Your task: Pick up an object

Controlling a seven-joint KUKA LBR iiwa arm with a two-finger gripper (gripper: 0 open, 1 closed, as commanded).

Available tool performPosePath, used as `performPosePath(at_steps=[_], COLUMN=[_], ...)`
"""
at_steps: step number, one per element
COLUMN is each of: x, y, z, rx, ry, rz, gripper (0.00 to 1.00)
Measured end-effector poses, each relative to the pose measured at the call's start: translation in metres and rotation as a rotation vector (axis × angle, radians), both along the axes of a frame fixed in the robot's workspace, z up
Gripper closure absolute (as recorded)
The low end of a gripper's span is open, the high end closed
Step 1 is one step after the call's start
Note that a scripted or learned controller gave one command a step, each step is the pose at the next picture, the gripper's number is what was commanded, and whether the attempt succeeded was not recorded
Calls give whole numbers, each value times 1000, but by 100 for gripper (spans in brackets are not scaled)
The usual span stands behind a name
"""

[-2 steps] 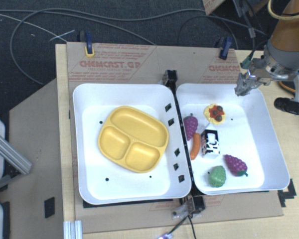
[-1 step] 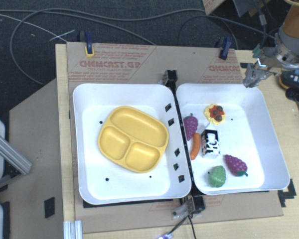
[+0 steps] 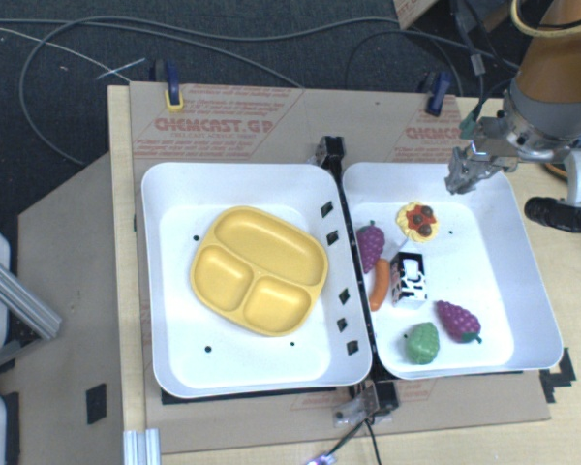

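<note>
Here, bumpy purple grapes (image 3: 458,320) lie beside a glossy black-and-white block (image 3: 409,279).

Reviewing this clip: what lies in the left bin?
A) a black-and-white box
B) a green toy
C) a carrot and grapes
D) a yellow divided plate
D: the yellow divided plate lies alone in the left bin; the carrot, both grape bunches, the green toy and the black-and-white box are in the right bin.

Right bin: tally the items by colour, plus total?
Right bin:
Purple: 2, grape bunches and
Orange: 1, carrot
Green: 1, green item
Yellow with red: 1, small round piece
Black and white: 1, carton
Total: 6
</note>
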State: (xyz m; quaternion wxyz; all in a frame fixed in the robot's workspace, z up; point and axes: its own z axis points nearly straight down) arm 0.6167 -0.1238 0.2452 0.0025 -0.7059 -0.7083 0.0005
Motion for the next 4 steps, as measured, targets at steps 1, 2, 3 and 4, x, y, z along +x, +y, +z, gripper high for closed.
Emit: performPosePath(at_steps=[1, 2, 3, 4], x=[-27, -60, -79, -111], y=[39, 80, 127, 178], z=[3, -5, -20, -26], rx=[0, 0, 0, 0], ry=[-1, 1, 1, 2], rz=[0, 0, 1, 1], gripper=[100, 100, 100, 100])
